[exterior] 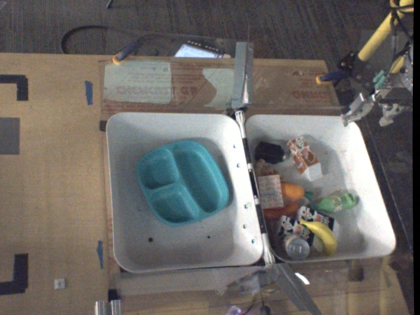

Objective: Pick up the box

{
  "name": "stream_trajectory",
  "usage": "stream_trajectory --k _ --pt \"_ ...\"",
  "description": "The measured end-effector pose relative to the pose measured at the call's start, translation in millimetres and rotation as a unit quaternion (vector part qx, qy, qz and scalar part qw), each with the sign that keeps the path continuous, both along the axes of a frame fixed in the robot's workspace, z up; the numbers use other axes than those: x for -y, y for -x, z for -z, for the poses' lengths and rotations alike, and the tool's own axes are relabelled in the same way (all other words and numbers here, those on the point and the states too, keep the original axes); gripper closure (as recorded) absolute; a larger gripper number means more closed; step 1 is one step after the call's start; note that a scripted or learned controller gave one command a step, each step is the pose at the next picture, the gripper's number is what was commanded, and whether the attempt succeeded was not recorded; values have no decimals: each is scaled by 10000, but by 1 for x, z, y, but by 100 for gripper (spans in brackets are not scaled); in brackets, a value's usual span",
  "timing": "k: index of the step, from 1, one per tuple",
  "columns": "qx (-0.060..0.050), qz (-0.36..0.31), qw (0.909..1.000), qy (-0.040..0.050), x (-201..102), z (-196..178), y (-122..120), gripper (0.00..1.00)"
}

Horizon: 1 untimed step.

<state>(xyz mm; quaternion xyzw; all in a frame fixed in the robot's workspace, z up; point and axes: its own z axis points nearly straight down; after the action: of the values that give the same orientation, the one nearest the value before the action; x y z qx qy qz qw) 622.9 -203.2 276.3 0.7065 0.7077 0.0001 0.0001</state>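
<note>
Across the bench, two white bins are sitting side by side: left bin (125, 176) is carrying a teal divided plate (183, 181), right bin (367, 195) is carrying the clutter.

Arm's gripper (371, 102) is hovering at about 1 o'clock of the right bin, just outside its rim, well apart from everything inside. Finger state: cannot tell, too small and blurred.

Target, the box (305, 156), is lying tilted at roughly 11 o'clock within the right bin, brown-and-white, just beside a black object (269, 152).

Risks, judged from this layout:
- Box is lying askew, so a straight-down pinch is likely to be catching a corner and slipping off.
- A flat carton (270, 190), a cow-patterned carton (289, 224), a banana (320, 235), a green bottle (336, 202) and a can (296, 247) are crowding 6 to 8 o'clock; a descent drifting that way is risking the wrong item.
</note>
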Motion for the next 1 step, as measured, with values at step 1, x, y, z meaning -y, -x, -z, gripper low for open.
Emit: stream_trajectory --k 1 --pt "15 -259 9997 1 -8 188 67 0"
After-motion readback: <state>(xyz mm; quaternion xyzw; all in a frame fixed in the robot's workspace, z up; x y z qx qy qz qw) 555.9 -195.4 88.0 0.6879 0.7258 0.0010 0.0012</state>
